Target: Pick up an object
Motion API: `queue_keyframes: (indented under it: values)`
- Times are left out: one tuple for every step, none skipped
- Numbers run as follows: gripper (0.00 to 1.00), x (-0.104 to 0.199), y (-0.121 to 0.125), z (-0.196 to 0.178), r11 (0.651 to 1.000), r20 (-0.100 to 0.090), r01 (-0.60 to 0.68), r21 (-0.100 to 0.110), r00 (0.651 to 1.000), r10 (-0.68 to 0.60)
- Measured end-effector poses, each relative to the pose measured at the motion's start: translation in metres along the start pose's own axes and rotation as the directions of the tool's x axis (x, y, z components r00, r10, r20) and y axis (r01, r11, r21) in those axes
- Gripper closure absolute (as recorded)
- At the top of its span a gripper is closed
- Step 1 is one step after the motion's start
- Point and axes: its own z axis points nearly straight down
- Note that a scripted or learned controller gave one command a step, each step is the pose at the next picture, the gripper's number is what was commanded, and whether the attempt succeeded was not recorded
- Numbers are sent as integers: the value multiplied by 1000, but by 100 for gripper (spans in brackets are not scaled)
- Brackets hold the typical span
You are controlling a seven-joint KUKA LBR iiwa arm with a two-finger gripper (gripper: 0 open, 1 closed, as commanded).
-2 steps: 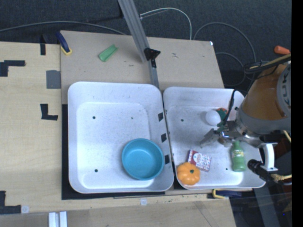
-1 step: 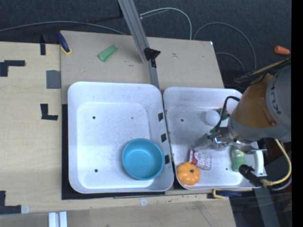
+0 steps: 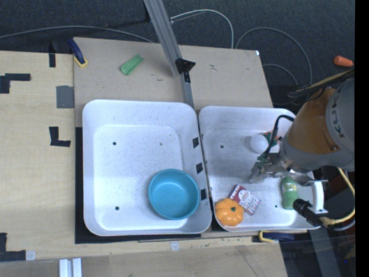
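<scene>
Camera view, pincer: the pincer (image 3: pixel 260 171) hangs low in the right bin (image 3: pixel 230 120), toward its 3 o'clock side, under the grey arm with its orange band; whether it is apart or together I cannot tell, as the tips are small and dark.
Camera view, held or not: nothing shows between the tips.
Camera view, nearest thing: a white ball (image 3: pixel 257 142) lies just beside the pincer at its 12 o'clock, close to touching.
Camera view, other candidates: a red-and-white packet (image 3: pixel 246 199) lies at 7 o'clock from the pincer, near; its long axis runs from 10 to 4 o'clock. An orange pumpkin (image 3: pixel 229 212) sits beyond it at 7 o'clock, by the bin's front rim. A green bottle (image 3: pixel 289 193) stands at 4 o'clock, near.
Camera view, left bin: a blue bowl (image 3: pixel 173 193) sits well apart at 9 o'clock.
Judgement: the ball looks the shortest reach, yet round and likely to roll; the packet lies flat.
</scene>
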Motion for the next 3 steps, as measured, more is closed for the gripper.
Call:
queue_keyframes:
  values:
    - [100, 1, -5, -60, 1000, -2, 1, 5, 1000, -1]
    - [100, 7, 6, -115, 1000, -1, 2, 3, 1000, -2]
    - [100, 7, 7, -168, 1000, -1, 2, 3, 1000, -2]
